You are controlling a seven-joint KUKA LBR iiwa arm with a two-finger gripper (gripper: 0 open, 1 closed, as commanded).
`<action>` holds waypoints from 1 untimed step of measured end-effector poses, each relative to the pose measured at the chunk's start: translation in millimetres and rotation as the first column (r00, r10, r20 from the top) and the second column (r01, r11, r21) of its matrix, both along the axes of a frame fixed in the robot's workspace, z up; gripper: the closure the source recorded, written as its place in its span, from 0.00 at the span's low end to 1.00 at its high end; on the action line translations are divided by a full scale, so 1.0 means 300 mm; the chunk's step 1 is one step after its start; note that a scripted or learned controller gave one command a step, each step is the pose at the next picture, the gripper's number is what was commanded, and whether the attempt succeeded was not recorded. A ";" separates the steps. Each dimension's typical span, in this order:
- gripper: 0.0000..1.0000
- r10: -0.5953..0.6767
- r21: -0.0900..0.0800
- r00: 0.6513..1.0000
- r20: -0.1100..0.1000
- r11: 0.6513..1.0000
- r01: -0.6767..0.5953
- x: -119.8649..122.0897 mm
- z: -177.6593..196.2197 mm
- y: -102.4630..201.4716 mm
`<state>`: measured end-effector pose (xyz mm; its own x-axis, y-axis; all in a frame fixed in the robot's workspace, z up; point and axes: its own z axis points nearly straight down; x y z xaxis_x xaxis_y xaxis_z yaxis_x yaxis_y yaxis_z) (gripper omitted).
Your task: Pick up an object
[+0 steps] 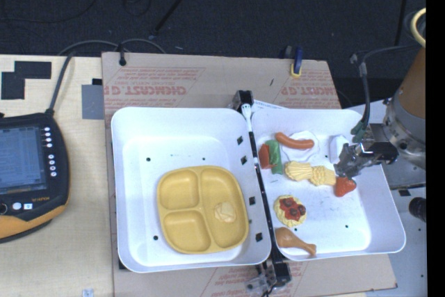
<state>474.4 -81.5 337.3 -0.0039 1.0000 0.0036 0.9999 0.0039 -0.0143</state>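
My gripper (345, 171) sits low over the strawberry (345, 186) to grab it, though I cannot tell its opening.

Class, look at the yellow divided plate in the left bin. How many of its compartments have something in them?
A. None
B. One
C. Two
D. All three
B. The yellow divided plate in the left bin has a single small pale yellow item in its right-hand compartment, and its two other compartments show only bare yellow surface.
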 end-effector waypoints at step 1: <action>1.00 0.002 -0.001 1.000 0.008 1.000 -0.002 0.004 -0.068 0.207</action>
<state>475.7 -19.5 316.9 -0.0062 1.0000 0.0024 1.0000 0.0062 -0.0067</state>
